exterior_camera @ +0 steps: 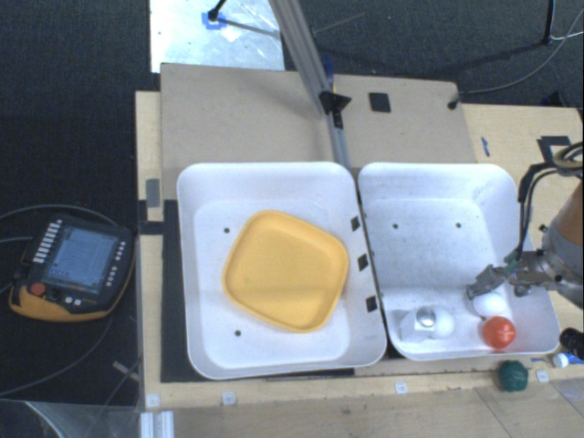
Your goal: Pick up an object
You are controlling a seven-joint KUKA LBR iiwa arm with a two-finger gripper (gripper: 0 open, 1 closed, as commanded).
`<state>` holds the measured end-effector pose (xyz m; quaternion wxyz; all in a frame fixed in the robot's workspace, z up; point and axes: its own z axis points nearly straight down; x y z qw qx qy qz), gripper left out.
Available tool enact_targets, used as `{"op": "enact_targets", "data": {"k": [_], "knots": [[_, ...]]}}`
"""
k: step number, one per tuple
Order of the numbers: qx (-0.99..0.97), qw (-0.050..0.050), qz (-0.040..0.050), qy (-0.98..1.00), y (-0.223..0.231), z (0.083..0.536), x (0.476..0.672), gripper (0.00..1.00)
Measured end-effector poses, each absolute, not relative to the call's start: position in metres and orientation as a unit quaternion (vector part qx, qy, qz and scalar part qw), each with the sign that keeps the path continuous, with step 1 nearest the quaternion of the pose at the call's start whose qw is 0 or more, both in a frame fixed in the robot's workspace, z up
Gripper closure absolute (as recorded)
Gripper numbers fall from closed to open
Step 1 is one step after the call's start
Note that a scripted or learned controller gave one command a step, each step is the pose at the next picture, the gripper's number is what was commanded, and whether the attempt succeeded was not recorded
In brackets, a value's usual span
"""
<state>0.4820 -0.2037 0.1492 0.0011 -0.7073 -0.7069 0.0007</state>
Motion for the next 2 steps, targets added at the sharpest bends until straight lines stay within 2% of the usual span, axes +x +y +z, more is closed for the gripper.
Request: {"op": "enact_targets", "data": {"k": [1,2], "knots": [[-0.707,0.001,0.0007,-0.707,-0.203,0.097,0.481,0.0],[-0.707,-0.001,-0.0003,-0.707,-0.204,0.11,0.483,1.0]]}}
